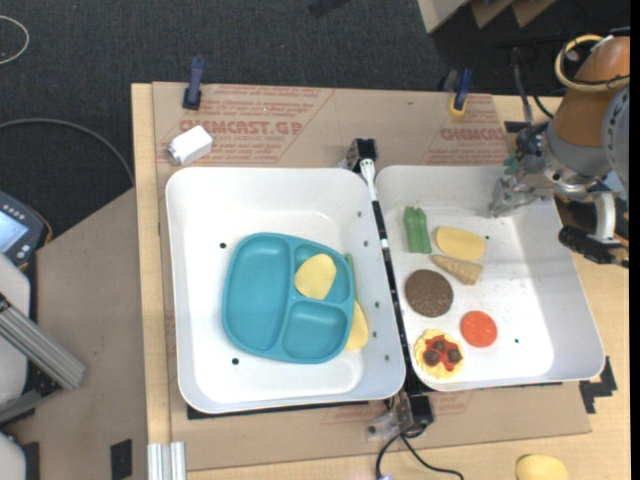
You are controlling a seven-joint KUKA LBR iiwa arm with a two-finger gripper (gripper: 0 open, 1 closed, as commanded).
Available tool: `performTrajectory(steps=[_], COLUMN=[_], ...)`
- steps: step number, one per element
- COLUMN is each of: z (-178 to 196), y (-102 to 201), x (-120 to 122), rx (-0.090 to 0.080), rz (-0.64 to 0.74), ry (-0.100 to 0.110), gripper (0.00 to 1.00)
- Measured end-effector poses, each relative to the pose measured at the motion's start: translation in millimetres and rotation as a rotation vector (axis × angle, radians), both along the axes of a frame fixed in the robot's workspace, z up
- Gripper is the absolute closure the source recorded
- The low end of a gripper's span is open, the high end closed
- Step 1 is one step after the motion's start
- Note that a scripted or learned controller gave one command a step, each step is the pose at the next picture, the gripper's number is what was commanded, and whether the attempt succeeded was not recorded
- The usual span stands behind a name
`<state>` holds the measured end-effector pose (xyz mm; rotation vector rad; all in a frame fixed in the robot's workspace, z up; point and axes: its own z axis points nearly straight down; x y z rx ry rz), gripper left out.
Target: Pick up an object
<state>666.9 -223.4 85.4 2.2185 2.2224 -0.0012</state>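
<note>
My gripper [507, 196] hangs over the far right part of the right bin [560, 308], with nothing seen in it. To its left in that bin lie a green piece [416, 229], a yellow wedge [459, 242] and a tan cone-shaped piece [457, 267]. Nearer the front are a brown round patty [428, 291], a red disc [479, 328] and a small yellow tart with red topping [440, 353]. The left bin [200, 218] holds a blue divided tray [265, 303] with a yellow piece [316, 276] in it. Another yellow piece [357, 329] peeks out at the tray's right edge.
A white block [190, 145] lies on the cardboard behind the left bin. Blue clamps [193, 71] [461, 95] grip the board's back edge. A black strip [378, 230] runs between the bins. A yellow object [540, 466] sits at the front right, off the board.
</note>
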Motion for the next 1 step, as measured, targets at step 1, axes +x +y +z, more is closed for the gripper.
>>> performTrajectory(steps=[1], z=[0.0], y=[0.0], x=[0.0], rx=[0.0], rz=[0.0], ry=[0.0], gripper=[1.0])
